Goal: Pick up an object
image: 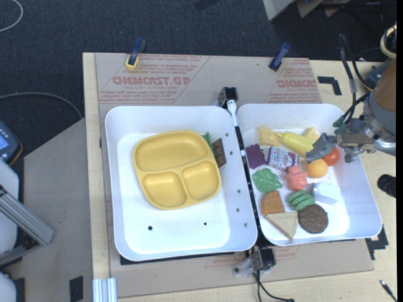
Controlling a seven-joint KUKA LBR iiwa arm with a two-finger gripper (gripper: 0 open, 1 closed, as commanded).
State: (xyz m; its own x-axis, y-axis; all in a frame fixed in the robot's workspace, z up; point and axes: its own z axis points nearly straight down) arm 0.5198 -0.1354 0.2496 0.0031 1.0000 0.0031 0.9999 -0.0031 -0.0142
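Observation:
The right bin (362, 194) holds several toy foods: a yellow bottle (294, 141), a purple piece (254, 156), a green leaf (266, 180), a pink fruit (296, 178), an orange ball (317, 168), a brown cookie (313, 219) and a pale wedge (283, 224). My gripper (334, 151) hangs over the bin's upper right part, just above the orange ball. Its fingers are spread open, and a small red piece (332, 157) lies between them. I cannot tell whether they touch it.
The left bin (119, 187) carries a yellow divided plate (176, 168), with a small brown and green item (217, 151) at its right edge. Cables and a black clip (228, 96) run along the ridge between the bins. The arm's wrist (384, 115) stands over the right bin's far right rim.

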